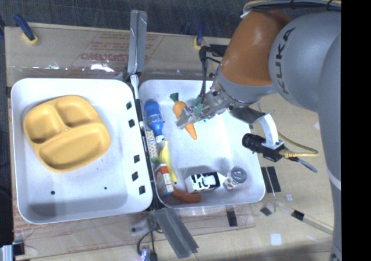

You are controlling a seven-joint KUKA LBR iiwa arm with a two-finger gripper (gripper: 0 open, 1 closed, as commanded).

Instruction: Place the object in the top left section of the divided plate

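Observation:
A yellow divided plate (66,132) lies in the left bin (35,196); its two small sections are on the far side and its large section is near the front. In the right bin (223,144) an orange toy carrot (192,131) with a green top lies at a slant. My gripper (193,113) hangs right over the carrot's middle and hides part of it. I cannot see whether it grips the carrot.
Along the right bin's left wall lie a blue bottle (153,116), a banana (165,155) and a small red bottle (164,177). At its front are a brown sausage (185,197), a black-and-white can (204,181) and a small tin (236,176).

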